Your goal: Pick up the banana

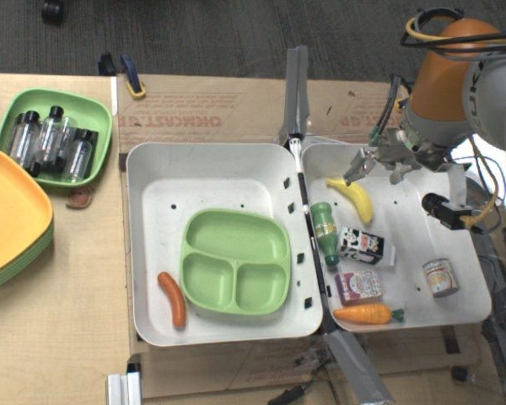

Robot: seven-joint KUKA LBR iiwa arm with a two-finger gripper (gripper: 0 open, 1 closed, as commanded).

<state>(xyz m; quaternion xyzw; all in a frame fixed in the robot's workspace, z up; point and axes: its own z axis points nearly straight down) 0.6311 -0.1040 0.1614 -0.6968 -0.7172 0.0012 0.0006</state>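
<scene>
The yellow banana [354,197] lies in the right bin [468,306], near that bin's back left corner, curved and flat on the floor. My gripper [376,172] hangs just behind and to the right of it, close above the bin floor. Its two fingers stand apart, one fingertip [356,170] near the banana's far end, with nothing between them. The gripper is open and the banana is free.
Also in the right bin are a green bottle [323,230], a small milk carton [360,245], a pink box [358,287], a carrot [367,314] and a can [438,277]. The left bin [148,184] holds a green divided plate [236,262] and a sausage [174,298].
</scene>
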